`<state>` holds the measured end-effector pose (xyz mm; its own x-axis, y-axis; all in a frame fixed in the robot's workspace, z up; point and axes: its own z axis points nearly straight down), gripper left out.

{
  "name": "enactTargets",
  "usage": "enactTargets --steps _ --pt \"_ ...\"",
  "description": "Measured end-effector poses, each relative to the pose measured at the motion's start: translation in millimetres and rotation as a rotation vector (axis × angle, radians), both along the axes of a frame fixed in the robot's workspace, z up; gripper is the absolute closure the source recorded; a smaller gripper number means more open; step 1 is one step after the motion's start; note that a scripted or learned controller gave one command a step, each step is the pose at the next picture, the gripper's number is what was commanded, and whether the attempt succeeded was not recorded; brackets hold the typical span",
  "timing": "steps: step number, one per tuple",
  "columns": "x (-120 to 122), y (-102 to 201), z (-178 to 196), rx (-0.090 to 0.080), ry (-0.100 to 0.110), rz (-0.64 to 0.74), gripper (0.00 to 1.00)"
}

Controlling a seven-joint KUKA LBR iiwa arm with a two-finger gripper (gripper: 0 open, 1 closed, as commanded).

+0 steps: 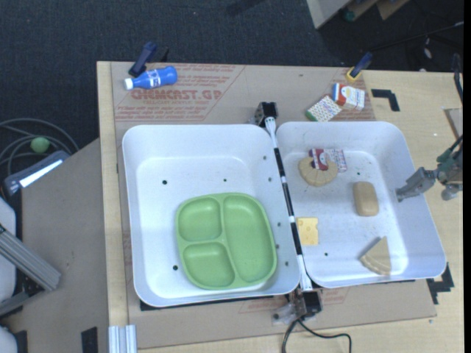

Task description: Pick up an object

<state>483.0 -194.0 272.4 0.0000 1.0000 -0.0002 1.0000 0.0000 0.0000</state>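
At 3 o'clock, over the right bin's [412,197] far rim, my gripper [430,181] sits mostly out of frame; can't tell how its jaws stand. Nothing visible between them.

Right bin contents: round cookie-like piece [318,172] at 12 with a small red-white packet [329,158] touching its top edge; tan loaf [365,198] near centre, towards 3, closest item to me; yellow cheese wedge [307,232] at 8, just beside the divider; tan wedge [377,257] at 5.

Left bin [147,197]: green three-compartment tray [225,240] towards 5.

On the bench [221,94], outside the bins: blue-white bottle [150,79] at 11, small boxes [335,104] at 1 just past the right bin's rim.
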Motion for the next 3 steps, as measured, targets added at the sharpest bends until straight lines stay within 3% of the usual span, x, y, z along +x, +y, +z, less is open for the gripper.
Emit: enactTargets --steps 1,2,3 --pt "89 9 -54 -0.001 -0.001 0.001 0.0" --pt "72 32 -188 0.0 0.0 0.0 0.0" --pt "72 31 -178 -0.001 -0.002 0.0 1.0"
